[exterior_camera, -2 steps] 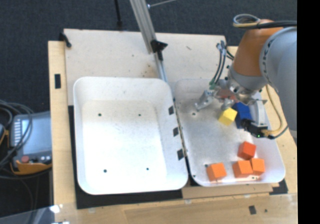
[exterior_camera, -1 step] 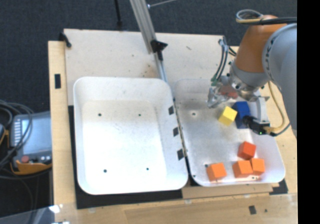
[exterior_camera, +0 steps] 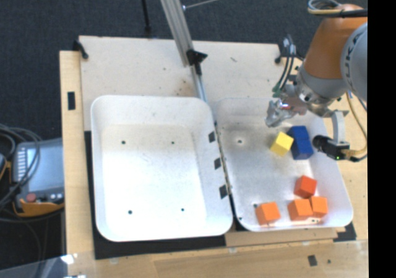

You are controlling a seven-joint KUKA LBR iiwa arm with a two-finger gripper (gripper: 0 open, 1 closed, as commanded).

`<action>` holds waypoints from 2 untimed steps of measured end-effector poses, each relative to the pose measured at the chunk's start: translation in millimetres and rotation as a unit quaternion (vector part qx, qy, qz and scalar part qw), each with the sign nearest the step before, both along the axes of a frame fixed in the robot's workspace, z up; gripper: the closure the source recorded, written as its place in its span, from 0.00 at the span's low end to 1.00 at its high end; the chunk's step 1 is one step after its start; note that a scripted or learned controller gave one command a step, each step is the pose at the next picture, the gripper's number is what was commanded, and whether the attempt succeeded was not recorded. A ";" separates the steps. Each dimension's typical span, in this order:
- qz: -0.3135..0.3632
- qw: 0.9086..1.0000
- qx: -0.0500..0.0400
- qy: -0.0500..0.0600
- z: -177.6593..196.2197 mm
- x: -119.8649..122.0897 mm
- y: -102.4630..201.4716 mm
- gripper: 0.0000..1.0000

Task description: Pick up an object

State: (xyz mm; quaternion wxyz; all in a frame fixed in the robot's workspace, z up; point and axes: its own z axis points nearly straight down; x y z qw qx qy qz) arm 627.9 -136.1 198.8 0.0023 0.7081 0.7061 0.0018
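The right bin (exterior_camera: 247, 165) holds a yellow cube (exterior_camera: 281, 143) beside a blue block (exterior_camera: 301, 142) near its back right. Toward the front right lie several orange blocks: one (exterior_camera: 305, 186) slightly apart, two touching (exterior_camera: 307, 208), and one (exterior_camera: 268, 212) near the front middle. My gripper (exterior_camera: 276, 116) hangs over the back of the right bin, just above and left of the yellow cube. Nothing shows between its fingers.
The left bin (exterior_camera: 154, 165) sits beside the right one, divided by dark clips (exterior_camera: 218, 162). A slanted aluminium strut (exterior_camera: 176, 20) rises from the bench behind the bins. Cables and a black connector (exterior_camera: 328, 145) hang off the wrist at the right bin's edge.
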 end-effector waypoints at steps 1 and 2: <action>0.002 1.000 0.000 -0.001 57.5 -8.1 1.3 1.00; 0.003 1.000 0.000 0.001 80.8 -7.2 0.6 1.00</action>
